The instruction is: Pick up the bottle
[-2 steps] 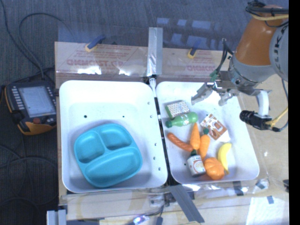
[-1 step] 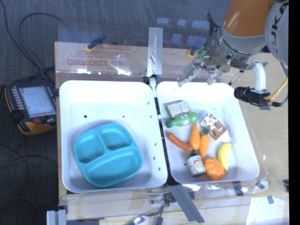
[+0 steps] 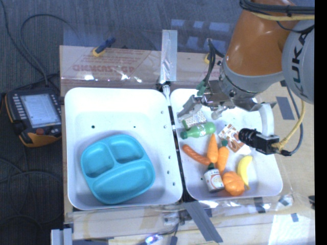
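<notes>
Hovering with fingers spread, the gripper (image 3: 203, 107) risks grabbing the carton (image 3: 194, 119) crowding the bottle (image 3: 199, 130) just below.

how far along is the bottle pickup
Done: the gripper is over the right bin, just above the green bottle. In hand: nothing visible between its fingers. Left: the bottle lies on the bin floor beside the carrots, so grasp and lift remain.

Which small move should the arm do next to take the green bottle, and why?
Probably lower the end effector a little toward the green bottle. It sits just above the bottle, which lies on its side in the right bin, beside the carrots, not yet grasped.
</notes>
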Controlling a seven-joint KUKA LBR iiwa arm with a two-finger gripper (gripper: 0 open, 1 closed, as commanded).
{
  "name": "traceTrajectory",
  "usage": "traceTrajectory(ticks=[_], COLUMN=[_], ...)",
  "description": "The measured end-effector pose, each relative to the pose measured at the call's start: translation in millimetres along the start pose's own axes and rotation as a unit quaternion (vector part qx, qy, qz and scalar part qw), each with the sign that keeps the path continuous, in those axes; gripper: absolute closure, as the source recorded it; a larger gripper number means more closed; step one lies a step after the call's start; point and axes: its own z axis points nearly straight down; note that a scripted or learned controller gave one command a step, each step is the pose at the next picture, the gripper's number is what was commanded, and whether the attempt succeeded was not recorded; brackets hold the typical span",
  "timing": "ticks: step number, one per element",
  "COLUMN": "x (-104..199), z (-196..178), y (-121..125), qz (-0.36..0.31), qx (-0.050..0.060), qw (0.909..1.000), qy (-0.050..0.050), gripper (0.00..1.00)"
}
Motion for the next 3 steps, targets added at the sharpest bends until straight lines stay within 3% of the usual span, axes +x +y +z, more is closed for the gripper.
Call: traceTrajectory(ticks=[1, 2, 3], x=[86.7, 92.5, 70.9], z=[1.3, -13.4, 37.0], y=[56.5, 91.1, 62.2], qz=[0.08, 0.16, 0.132], qx=[0.001, 0.0, 0.001], qw=[0.9968, 0.9871, 0.9913], qy=[-0.001, -0.001, -0.002], gripper=[0.0, 0.0, 0.0])
